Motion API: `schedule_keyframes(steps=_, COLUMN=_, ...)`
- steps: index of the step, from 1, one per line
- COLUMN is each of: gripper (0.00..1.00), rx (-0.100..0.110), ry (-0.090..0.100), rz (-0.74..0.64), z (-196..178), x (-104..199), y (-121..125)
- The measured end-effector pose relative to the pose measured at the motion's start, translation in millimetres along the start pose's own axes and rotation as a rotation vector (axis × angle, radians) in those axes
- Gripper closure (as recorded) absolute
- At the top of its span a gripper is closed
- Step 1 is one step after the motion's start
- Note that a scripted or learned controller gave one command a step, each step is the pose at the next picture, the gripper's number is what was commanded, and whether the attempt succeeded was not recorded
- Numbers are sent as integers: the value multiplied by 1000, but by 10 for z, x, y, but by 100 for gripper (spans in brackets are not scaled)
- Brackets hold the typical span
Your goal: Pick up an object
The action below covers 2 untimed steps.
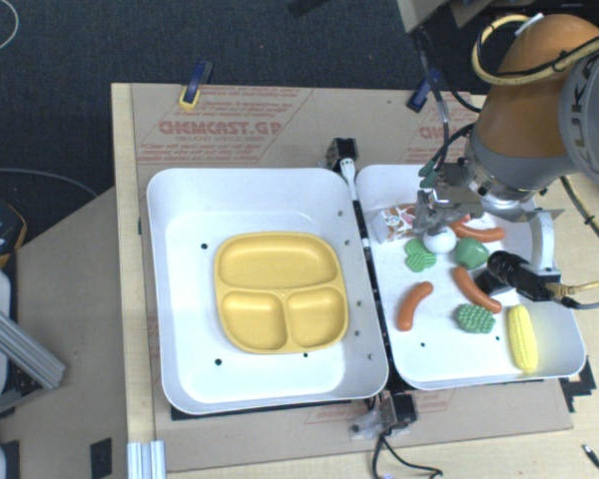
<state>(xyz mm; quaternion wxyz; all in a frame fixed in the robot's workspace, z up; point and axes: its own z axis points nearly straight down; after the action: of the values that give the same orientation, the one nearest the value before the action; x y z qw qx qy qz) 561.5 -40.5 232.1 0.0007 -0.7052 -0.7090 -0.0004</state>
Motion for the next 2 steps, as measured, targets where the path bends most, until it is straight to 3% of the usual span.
schedule_keyframes(steps=2, gripper=100, rx=-3, ry=0, rz=-1, z=-35, x=982, y=60)
